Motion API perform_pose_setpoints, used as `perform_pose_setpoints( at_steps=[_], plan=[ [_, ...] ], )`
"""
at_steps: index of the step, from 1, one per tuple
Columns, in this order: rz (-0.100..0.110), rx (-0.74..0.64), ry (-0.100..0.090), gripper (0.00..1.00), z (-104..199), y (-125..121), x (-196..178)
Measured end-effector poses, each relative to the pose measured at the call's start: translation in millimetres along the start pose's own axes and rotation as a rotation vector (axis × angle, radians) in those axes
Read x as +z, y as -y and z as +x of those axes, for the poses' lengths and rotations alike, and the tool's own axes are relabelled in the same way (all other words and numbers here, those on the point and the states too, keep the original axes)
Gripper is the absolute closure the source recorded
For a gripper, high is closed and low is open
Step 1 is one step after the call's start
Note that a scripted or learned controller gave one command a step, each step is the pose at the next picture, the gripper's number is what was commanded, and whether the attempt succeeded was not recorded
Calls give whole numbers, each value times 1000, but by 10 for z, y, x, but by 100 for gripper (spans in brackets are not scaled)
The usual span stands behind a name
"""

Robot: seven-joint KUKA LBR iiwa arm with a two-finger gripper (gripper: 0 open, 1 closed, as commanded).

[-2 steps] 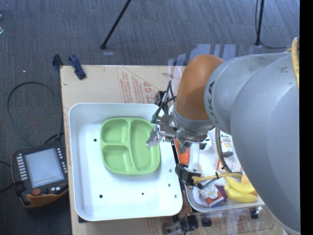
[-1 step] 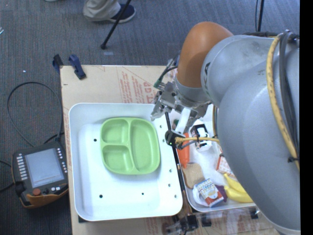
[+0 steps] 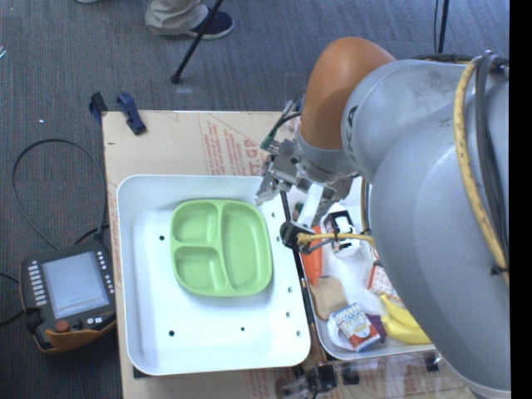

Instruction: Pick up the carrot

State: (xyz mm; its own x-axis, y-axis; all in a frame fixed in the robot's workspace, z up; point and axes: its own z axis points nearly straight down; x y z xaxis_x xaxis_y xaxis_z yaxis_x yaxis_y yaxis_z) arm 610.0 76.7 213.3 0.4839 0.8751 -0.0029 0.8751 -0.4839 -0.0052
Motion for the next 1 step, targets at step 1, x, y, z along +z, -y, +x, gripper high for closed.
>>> perform_pose_setpoints(
  at_steps=[1],
  plan=[
    [6,75,3,0,-749,578,273]
  ],
)
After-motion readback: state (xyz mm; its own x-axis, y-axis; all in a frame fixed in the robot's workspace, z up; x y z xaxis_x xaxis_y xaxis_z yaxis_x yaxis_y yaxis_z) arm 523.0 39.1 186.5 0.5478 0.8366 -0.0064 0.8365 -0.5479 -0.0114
